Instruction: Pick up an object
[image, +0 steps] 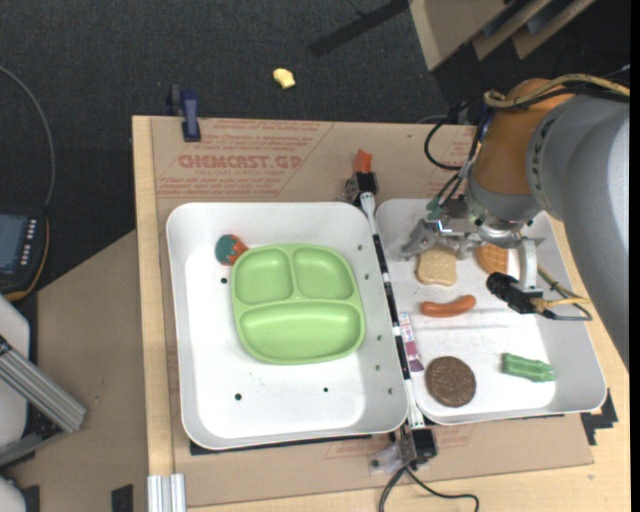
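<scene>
Left bin (190, 300): a green divided plate (296, 302) lies at its centre, three compartments facing up. A small round red-and-teal item (231, 248) sits just beside the plate's upper left corner.

Right bin (575, 385): a bread slice (437, 266) lies near the top. Below it lies a sausage (448, 307). A brown round patty (451, 381) lies near the front edge, and a green piece (527, 368) lies to its right, apart from it.

The hand (470, 232) hangs over the top of the right bin, just above the bread slice. Whether it is released or clenched cannot be told. An orange-brown item (493, 258) lies just beside it, partly hidden.
</scene>
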